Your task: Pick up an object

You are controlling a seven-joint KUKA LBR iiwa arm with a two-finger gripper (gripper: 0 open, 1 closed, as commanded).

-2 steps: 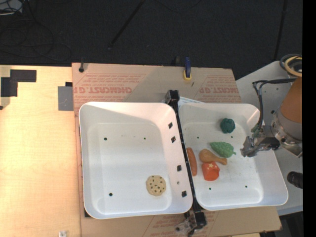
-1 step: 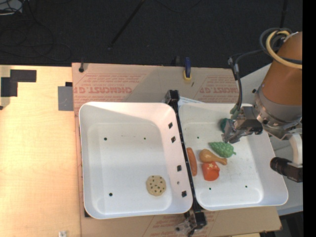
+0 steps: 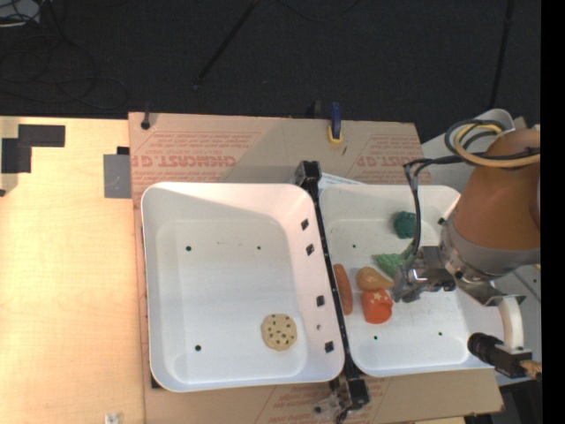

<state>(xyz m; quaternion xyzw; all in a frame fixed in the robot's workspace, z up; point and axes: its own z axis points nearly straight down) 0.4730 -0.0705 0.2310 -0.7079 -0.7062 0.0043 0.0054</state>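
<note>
Overhead, slanted look down on two shallow white bins set side by side on a surface lined with brown cardboard [image 3: 221, 153]. Left bin [image 3: 168, 237] holds a single round cookie with dark chips [image 3: 279, 332], lying toward 5 o'clock of that bin's floor, well apart from everything else.

Right bin [image 3: 441, 347] carries the cluster. Along its left wall, at about 9 o'clock, an orange-brown sausage shape [image 3: 342, 289] lies lengthwise, touching or nearly touching the divider between the bins. Just at its 3 o'clock sits a tan rounded piece [image 3: 372, 279], and directly at 6 o'clock of that, a red-orange block [image 3: 377, 306]. A green leafy item [image 3: 388, 261] lies at 1 o'clock of the tan piece. A dark teal lump [image 3: 405, 224] sits apart from the rest, toward 12 o'clock of the bin.

Arm enters from 3 o'clock, orange band and grey wrist over the right bin's right half. Tool [image 3: 408, 288] is low over the bin floor, just at 3 o'clock of the tan piece and the red-orange block, close beside both. Its finger spread: cannot tell, the metal parts blur together at this size. Nothing visibly sits between them; no object appears lifted.

A blue and yellow clamp [image 3: 335, 124] stands at the cardboard's far edge, 12 o'clock.
</note>
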